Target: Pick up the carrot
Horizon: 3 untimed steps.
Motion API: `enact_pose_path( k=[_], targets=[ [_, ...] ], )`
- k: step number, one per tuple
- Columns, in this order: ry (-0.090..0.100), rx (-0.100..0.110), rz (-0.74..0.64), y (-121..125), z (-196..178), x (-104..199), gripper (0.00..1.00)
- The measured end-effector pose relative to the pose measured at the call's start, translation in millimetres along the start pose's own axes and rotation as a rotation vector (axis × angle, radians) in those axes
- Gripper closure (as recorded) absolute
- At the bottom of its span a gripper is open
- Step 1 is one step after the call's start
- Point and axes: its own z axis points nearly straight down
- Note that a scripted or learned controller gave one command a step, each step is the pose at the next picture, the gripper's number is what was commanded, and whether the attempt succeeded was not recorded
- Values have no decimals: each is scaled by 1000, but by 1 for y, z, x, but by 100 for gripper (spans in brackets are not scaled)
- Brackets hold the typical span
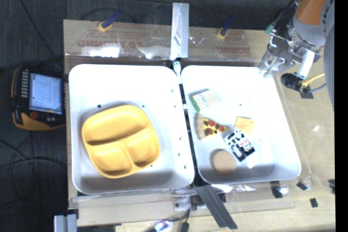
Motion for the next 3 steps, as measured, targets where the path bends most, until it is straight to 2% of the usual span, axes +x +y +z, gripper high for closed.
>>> enact_pose_path(
  k=[2,3],
  targets=[
    [-13,7,-5,0,-14,1,100],
    [2,3,-108,-3,85,36,100]
  ],
)
